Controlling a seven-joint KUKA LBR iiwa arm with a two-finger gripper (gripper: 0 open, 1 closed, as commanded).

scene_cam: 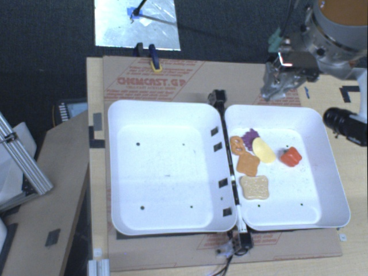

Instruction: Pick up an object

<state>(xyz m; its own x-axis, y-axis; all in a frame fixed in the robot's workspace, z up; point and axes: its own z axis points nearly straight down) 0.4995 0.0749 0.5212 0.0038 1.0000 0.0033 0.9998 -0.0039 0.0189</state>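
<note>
The claw (pixel 280 91) hangs at one o'clock, above the right bin (pixel 322 211); I cannot tell its grip. Nothing is picked yet. Next it should drop toward the red toy (pixel 291 156).

The robot arm (pixel 339 16) at the upper right of the frame is cut off by the top and right edges, leaving just its orange band and wrist in sight. Its gripper (pixel 280 91) hangs above the far rim of the right bin (pixel 322 211), too small and blurred to make out. In that bin, a purple item (pixel 250 135) is partly hidden behind a yellow piece (pixel 264 150) and a pretzel-shaped piece (pixel 236 145), so its form stays unclear.
</note>
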